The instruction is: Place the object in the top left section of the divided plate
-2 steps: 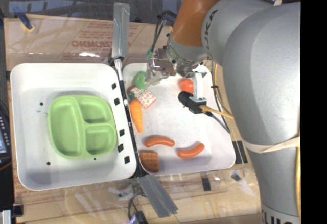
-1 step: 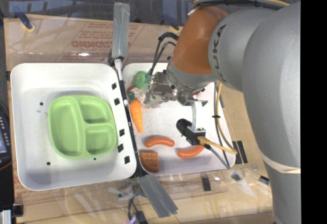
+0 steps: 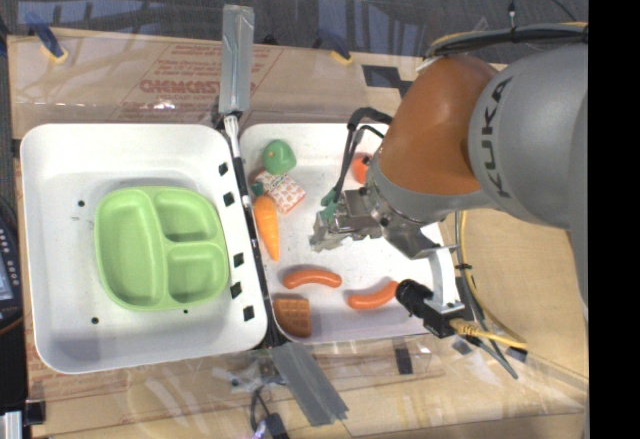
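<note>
Nothing's been placed yet: the green divided plastic plate sits bare, toy food is left in the right white bin, and whether the gripper's fingers are open or closed can't be told.

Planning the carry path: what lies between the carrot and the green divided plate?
In the camera view, the two bins' adjoining white walls stand between the carrot and the divided plate.

Green divided plate sits in left bin. Right bin holds carrot, two sausages, green toy, bread piece. Claw hangs above right bin, beside carrot
</note>
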`<control>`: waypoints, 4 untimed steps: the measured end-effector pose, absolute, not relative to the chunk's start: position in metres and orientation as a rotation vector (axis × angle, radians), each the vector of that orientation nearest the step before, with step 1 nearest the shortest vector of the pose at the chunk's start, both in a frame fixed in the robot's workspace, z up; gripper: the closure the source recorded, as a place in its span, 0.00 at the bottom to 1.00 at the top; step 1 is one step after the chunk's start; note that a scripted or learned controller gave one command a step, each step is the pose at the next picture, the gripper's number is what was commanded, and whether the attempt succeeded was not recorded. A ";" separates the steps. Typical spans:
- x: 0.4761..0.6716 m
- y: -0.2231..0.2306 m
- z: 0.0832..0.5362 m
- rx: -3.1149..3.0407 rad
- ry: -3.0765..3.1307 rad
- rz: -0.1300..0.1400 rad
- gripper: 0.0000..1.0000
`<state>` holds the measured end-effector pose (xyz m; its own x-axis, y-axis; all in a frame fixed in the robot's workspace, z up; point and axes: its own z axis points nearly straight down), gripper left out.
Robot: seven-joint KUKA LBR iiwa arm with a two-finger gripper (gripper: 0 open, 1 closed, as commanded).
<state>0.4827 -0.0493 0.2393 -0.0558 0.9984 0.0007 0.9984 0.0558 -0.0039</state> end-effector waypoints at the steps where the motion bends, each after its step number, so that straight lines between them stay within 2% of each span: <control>1: 0.567 -0.059 0.279 -2.051 -2.379 0.002 1.00; 2: 0.499 -0.021 0.213 -1.846 -2.536 0.005 1.00; 3: 0.521 -0.023 0.259 -1.765 -2.597 0.002 1.00; 4: 0.476 -0.068 0.250 -1.270 -2.871 0.003 1.00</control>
<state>0.4764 -0.0681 0.2498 -0.6728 0.7398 0.0018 0.7398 0.6728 -0.0027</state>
